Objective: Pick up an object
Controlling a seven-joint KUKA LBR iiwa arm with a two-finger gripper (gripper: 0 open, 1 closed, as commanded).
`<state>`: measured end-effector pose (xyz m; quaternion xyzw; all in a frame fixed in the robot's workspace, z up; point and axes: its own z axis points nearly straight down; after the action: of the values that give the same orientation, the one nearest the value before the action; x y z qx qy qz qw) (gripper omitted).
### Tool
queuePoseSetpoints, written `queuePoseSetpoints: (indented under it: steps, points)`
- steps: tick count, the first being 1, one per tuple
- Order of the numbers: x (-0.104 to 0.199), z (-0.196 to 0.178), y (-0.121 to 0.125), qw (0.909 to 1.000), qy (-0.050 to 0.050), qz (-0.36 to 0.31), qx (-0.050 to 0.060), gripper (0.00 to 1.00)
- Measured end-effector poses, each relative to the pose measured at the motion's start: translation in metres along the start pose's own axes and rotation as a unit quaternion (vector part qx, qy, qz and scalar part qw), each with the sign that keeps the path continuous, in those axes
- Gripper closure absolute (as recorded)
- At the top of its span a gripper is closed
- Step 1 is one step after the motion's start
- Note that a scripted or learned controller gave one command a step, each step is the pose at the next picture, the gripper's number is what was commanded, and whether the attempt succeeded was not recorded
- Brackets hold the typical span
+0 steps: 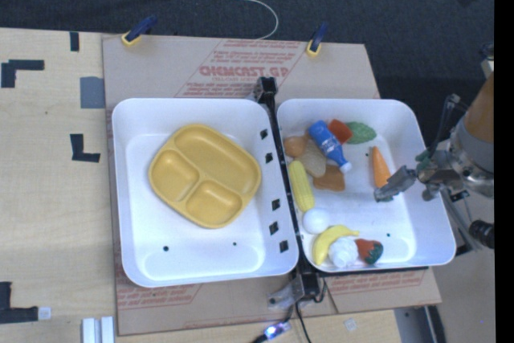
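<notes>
White plastic forms the two shallow bins, shown side by side on a cardboard sheet point(241, 68) clamped to the wooden bench point(48, 173). Nearest the lower edge of the frame, in the right bin point(405, 241), a yellow toy banana point(331, 237), a white round item point(343, 255) and a red-and-green toy piece point(371, 251) are grouped together. Just above them a small white ball point(315, 221) is seen, and above that a yellow corn cob point(301, 185) lying along the bin's left wall. At mid-height on the right, the gripper point(395, 185) is seen low over the bin floor beside an orange toy carrot point(379, 166); whether it is released or clenched cannot be told, and nothing is visibly held between its fingers. Farther up, a blue bottle point(328, 144), brown pieces point(321, 169) and a red-and-green item point(353, 131) are clustered in the upper half of the bin. In the left bin point(136, 245) a yellow divided tray point(205, 175) rests tilted.

The task is judged to be at the approach stage: no object is lifted, and grasp and raise remain. The carrot, the likeliest target, appears small, tapered, smooth and orange, lying on the bin floor just left of the gripper.
</notes>
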<state>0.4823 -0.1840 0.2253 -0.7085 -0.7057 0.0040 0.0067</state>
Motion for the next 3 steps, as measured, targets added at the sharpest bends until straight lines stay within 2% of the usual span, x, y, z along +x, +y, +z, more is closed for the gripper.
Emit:
queuePoseSetpoints:
  steps: [1,2,3]
  points:
    - [0.000,-0.007,0.003,1.0000,-0.002,-0.002,-0.006,0.00]
    - [0.000,0.037,0.005,1.0000,-0.001,-0.003,-0.005,0.00]
    - [0.003,0.101,0.004,1.0000,-0.001,-0.002,-0.004,0.00]
